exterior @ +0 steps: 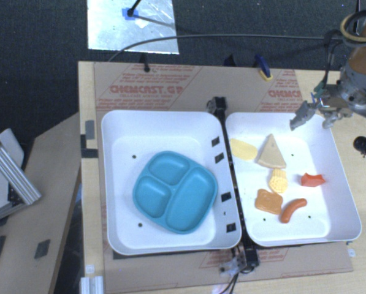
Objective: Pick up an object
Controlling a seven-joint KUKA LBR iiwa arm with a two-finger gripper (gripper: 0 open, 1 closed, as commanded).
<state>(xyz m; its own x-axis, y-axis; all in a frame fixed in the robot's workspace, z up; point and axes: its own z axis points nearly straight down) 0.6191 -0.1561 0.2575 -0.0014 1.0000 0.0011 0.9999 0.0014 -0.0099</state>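
The right bin (336, 158) holds several toy foods: a yellow oval piece (243, 149), a tan wedge (271, 153), a small yellow waffle-like piece (279, 180), an orange toast-like piece (268, 201), a reddish sausage (293, 209) and a small red piece (312, 179). My gripper (315, 116) hangs over the bin's far right edge, above and to the right of the tan wedge. Its two fingers stand apart and nothing is between them.
The left bin (118, 133) contains a blue compartment tray (174, 191). A black divider with clips (225, 164) runs between the bins. A metal rail (8, 167) lies at the far left. A silver sheet (132, 17) lies beyond the bench.
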